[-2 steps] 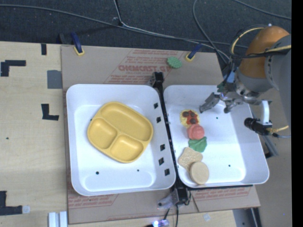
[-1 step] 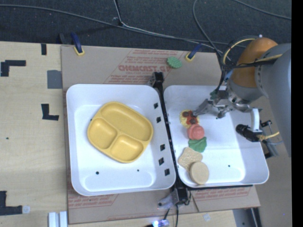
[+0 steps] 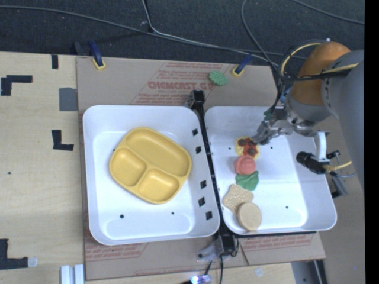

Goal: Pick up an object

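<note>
Arm: you see it [image 3: 323,81] reaching in from the right, grey with the orange band up top, bent down over the right bin [image 3: 296,218].
Jaws: the gripper [image 3: 258,137] sits low at the upper part of the right bin, its tip right at the small yellow-and-dark food piece [image 3: 247,147]. You cannot tell from here whether the jaws are released or clenched, nor whether anything sits between them.
Objects to pick: your targets lie in a column in the right bin. Below the yellow-and-dark piece comes a red round piece [image 3: 244,164], then a green leafy piece [image 3: 249,180] touching it, then a tan cracker [image 3: 236,197] and a round tan biscuit [image 3: 249,216] near the front wall.
Left bin: the left bin [image 3: 100,218] holds a yellow divided plate [image 3: 150,164], lying tilted.
Bench: a green piece [image 3: 218,78] lies on the cardboard sheet [image 3: 166,84] behind the bins, well apart from the gripper.
</note>
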`<state>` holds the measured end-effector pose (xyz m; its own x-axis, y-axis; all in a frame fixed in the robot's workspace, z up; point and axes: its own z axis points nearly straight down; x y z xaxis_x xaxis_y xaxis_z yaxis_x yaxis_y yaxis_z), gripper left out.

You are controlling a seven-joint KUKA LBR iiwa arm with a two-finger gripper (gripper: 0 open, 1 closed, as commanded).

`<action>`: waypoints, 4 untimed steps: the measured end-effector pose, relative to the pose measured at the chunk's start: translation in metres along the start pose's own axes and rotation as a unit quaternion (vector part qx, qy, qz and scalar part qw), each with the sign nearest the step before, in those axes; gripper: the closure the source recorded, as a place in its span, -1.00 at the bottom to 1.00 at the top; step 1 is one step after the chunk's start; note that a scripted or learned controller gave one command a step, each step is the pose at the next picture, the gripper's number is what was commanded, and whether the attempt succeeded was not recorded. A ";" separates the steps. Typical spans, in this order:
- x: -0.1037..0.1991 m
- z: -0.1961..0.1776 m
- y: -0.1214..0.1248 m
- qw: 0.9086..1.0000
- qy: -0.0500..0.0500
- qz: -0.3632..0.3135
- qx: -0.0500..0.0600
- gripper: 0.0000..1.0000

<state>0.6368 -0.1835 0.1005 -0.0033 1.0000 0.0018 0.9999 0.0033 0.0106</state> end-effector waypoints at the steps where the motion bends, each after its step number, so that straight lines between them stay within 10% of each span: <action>1: 0.006 -0.051 0.010 1.000 -0.001 0.000 0.004 1.00; 3: 0.003 -0.127 0.010 1.000 -0.001 0.001 0.004 1.00; 4: 0.063 -0.133 -0.003 1.000 0.000 -0.001 0.006 1.00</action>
<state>0.6320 -0.1211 0.2335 -0.0060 1.0000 0.0010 1.0000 0.0060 -0.0005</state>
